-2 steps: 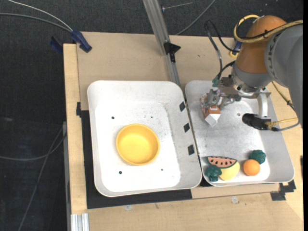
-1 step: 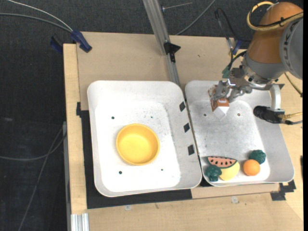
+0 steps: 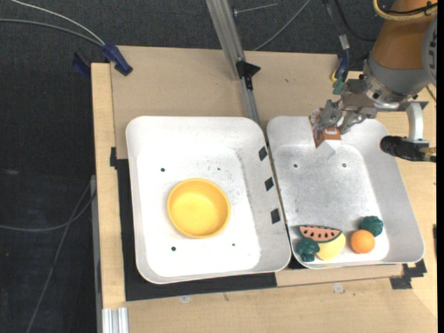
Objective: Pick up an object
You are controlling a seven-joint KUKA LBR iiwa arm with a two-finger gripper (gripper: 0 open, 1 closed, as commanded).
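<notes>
Down at the right bin's (image 3: 388,186) near edge sit watermelon slice (image 3: 320,232), lemon (image 3: 333,247), orange (image 3: 362,241) and two broccoli pieces (image 3: 372,225). Over its far edge, my claw (image 3: 327,129) clenches a small orange-brown block (image 3: 328,135).

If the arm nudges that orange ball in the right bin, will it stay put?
Probably not. The orange ball looks round and smooth, so it would likely roll. The green piece and the bin's near wall sit close and may stop it.
</notes>
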